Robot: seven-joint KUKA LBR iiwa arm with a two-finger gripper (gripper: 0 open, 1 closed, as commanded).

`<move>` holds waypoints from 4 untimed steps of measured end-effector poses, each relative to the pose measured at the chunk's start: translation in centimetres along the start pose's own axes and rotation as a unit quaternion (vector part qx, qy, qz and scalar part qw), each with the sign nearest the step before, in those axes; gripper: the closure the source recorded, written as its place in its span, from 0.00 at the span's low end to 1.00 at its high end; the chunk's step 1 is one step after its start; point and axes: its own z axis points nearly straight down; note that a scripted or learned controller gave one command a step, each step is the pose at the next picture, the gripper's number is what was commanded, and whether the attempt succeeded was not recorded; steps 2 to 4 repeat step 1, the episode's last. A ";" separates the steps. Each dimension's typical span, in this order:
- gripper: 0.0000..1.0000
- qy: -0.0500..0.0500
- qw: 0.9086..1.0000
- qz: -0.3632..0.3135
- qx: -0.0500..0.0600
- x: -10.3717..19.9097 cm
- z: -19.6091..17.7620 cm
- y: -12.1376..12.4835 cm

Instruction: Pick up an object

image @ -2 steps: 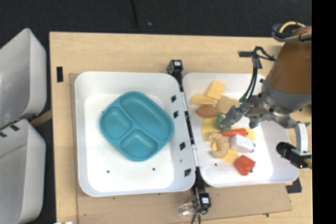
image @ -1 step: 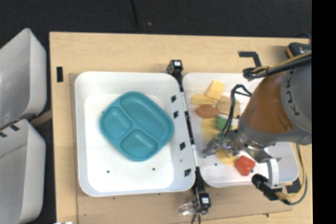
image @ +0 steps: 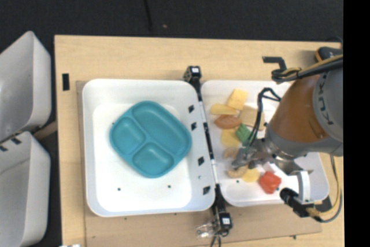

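Inspecting the right bin (image: 324,182), we find the gripper (image: 245,158) among toy foods; finger state indeterminable.

A: Was any writing readable?

B: Only one item. Dark capital letters ran sideways along the grey arm housing (image: 330,110) at the right edge of the frame. They appeared to be part of the maker's name, "KUKA", cut off by the frame edge.

A: Any labels on the bins or objects?

B: None could be read.
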 end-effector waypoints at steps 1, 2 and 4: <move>1.00 0.000 1.000 -0.008 -0.005 5.8 -9.1 8.6; 1.00 0.000 1.000 -0.008 -0.005 5.8 -9.1 8.6; 1.00 0.000 1.000 -0.008 -0.005 5.8 -9.1 8.6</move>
